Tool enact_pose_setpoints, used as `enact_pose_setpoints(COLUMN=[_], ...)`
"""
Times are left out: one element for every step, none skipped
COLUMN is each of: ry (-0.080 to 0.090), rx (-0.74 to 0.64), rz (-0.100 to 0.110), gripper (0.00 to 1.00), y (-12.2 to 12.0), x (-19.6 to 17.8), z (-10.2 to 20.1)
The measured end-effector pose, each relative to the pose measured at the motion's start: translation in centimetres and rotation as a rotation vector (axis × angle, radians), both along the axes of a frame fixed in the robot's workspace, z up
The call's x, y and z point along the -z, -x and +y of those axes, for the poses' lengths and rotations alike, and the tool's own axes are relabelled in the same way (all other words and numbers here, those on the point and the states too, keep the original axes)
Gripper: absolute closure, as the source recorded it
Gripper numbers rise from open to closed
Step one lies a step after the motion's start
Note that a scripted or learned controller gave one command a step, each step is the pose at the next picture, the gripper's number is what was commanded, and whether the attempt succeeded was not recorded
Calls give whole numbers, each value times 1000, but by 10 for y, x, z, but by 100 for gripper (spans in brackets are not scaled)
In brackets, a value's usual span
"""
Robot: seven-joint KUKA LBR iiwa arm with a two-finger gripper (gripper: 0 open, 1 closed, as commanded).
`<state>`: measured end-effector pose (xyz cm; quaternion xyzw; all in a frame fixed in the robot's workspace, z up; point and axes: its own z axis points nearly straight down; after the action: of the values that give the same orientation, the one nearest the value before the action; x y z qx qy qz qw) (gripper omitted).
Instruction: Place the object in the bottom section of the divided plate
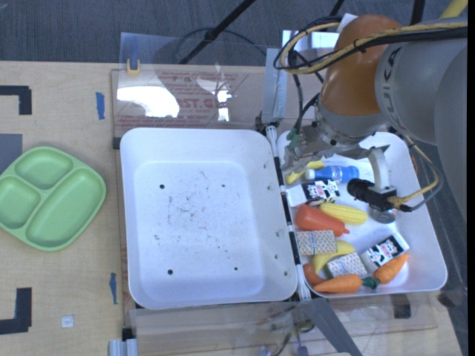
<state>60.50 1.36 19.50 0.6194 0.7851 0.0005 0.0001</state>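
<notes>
The green divided plate (49, 196) lies on the wooden bench at the far left, with two small sections at the back and one long section at the front right. My gripper (297, 151) hangs low over the back left corner of the right bin (427, 262), just above a yellow toy (296, 176) and a blue bottle (340, 173). The wrist and cables hide what lies directly under it. Several other toys lie in that bin: a cow-patterned carton (321, 191), a corn cob (343, 213), a red pepper (318, 219) and carrots (343, 282).
The left bin (200, 213) stands between the plate and the right bin, its raised rim in the way. A clear plastic sheet (185, 95) lies behind it. Blue tape marks (99, 104) and black corner marks (22, 99) are on the bench.
</notes>
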Motion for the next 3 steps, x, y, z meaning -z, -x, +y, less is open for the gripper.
enact_pose_setpoints(ry=[0, 0, 1], rx=[-1, -1, 370], rz=[4, 3, 0], gripper=[100, 100, 100], y=[22, 35, -61], x=[11, 76, 52], z=[78, 97, 156])
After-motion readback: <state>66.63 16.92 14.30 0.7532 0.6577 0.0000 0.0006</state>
